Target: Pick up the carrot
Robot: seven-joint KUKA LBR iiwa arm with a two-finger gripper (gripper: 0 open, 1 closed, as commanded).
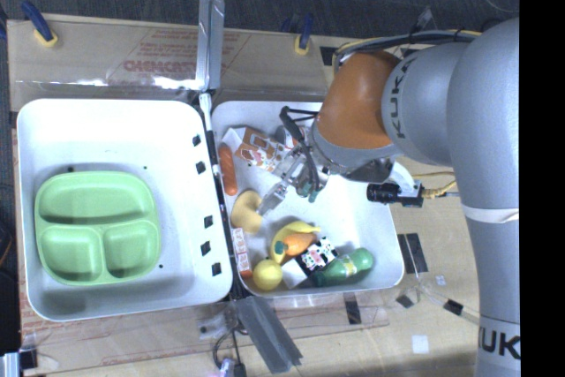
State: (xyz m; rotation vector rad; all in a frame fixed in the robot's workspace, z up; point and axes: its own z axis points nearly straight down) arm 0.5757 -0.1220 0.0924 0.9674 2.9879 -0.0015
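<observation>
"KUKA" lettering on grey arm

Place: robot lab.
Signs: KUKA arm, clamped desk, two white bins, loose cables, upper right.

my arm has a smooth grey shell with a soft shine, and the orange band above my wrist looks like glossy plastic. my end effector seems to be of bare metal, dull grey. the two bins, left and right, look like smooth white plastic, a little glossy. the green tray is matt plastic. the carrot has a smooth orange skin with little shine. the green bottle is glossy. the tabletop looks like brown cardboard, matt, under a clear shiny film.
</observation>
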